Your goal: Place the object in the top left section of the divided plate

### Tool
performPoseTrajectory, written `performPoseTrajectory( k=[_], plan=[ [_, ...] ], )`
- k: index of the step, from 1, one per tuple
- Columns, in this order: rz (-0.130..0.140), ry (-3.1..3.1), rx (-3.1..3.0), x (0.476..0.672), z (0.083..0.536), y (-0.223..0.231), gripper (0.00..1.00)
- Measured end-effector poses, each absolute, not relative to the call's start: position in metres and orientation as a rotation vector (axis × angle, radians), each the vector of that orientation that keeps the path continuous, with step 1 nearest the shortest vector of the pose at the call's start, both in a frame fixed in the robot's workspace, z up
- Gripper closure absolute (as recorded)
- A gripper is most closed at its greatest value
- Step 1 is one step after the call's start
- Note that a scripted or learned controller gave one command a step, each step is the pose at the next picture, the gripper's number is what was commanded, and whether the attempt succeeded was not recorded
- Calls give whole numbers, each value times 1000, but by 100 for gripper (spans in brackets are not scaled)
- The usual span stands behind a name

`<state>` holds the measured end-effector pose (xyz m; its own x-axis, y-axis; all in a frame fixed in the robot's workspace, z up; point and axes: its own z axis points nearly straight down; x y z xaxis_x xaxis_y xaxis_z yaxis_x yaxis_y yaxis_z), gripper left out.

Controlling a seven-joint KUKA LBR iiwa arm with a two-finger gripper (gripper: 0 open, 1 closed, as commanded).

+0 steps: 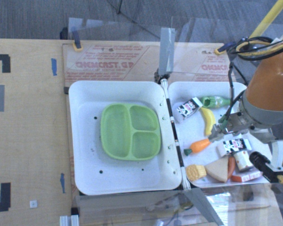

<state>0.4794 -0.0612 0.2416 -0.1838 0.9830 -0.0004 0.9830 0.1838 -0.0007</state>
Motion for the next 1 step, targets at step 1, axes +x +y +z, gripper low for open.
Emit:
performPoseTrajectory(
  k=[1],
  plan=[
    [0,-2419,-2007,480,251,-61,100]
  ],
)
